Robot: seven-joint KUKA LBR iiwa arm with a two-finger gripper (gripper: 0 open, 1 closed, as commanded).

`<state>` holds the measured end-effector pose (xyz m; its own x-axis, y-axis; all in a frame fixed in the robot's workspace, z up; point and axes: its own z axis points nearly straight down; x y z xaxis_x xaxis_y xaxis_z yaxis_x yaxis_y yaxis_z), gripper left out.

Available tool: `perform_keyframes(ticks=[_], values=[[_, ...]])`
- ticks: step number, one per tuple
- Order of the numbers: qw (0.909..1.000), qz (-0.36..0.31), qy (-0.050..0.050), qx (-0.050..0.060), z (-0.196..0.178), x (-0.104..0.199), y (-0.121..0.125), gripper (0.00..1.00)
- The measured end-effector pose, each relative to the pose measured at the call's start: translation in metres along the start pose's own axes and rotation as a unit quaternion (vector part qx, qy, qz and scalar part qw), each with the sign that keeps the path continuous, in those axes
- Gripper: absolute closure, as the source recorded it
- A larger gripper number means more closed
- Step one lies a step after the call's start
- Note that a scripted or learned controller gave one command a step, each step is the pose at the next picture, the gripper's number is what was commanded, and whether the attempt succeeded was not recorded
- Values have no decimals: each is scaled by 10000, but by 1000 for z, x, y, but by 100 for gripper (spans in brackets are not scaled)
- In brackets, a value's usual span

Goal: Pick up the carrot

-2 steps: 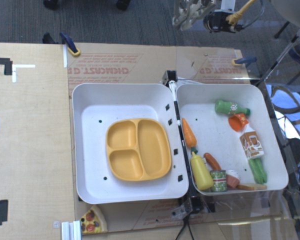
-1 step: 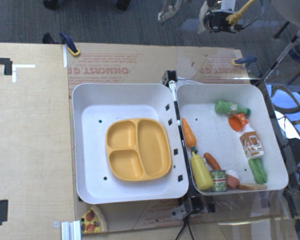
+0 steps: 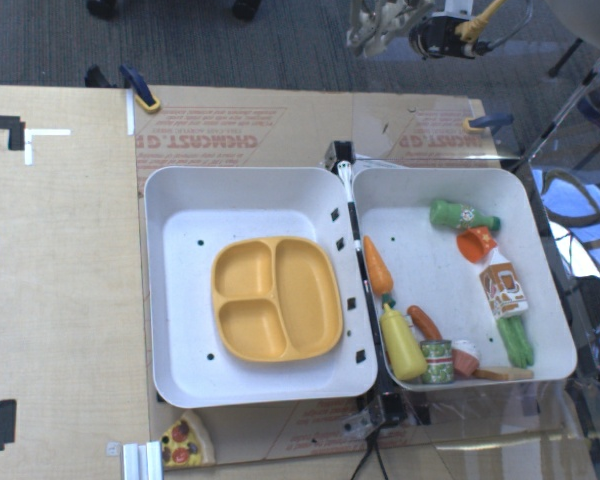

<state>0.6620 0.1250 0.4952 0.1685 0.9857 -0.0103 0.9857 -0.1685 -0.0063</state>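
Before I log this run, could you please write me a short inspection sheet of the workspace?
Surface: two white bins, left bin and right bin, on cardboard-covered bench.
Job's things: carrot lies in right bin beside the divider, untouched.
Clutter: yellow divided plate in left bin; yellow bottle, green bottle, small can in right bin.
Tool: tool at top, away from bins; state unclear.
Cables: black cable at front edge.
Surroundings: grey carpet.

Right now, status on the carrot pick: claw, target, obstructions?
Claw high above the bench, beyond the bins. Carrot lying in right bin, against the left wall. Yellow bottle close below it.
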Motion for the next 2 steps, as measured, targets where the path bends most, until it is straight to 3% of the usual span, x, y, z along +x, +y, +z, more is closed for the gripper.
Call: perform_keyframes(ticks=[1,2], values=[[10000,1,1,1,0,0,0,0],[10000,-13,-15,10,-7,1,1,100]])
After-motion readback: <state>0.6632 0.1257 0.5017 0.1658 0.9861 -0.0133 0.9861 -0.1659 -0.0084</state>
